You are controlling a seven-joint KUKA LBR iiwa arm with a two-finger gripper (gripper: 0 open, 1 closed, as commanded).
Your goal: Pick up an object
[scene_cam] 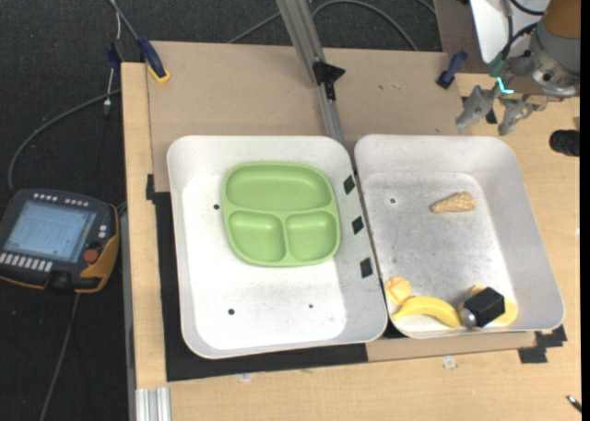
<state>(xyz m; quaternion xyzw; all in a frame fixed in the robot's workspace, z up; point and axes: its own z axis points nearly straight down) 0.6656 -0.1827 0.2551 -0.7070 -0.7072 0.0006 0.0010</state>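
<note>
1. Surface [240,87]: tan board, with black matting showing under the bins along the left and front edges. Dark carpet around it, grey cables trailing across the floor at top and left.
2. Teach pendant [55,239] lies on the floor left of the surface, screen lit, orange trim on its right side.
3. Blue clamps grip the surface's back edge: one at the left corner [152,58], one at the right [452,67].
4. Metal pole [300,23] runs at a slant from the top down to the gap between the bins.
5. Left bin [198,318]: white, holds a green divided plate [280,213] with three compartments, near the bin's middle.
6. Right bin [525,226]: white, scuffed grey floor. Tan bread-like piece [454,203] lies in the upper middle, well apart from the rest.
7. Banana [419,304] lies in the right bin's front left corner, curving right; a black block [485,304] sits at its right end, touching or overlapping it, cannot tell which. A small grey round part at the block's left is too small to make out.
8. Tool [493,112] hangs beyond the right bin's back rim, over bare surface, fingers spread apart with nothing between them.
9. Arm above the tool is cut off by the right and top edges; the orange band is only partly visible at the top right corner.
</note>
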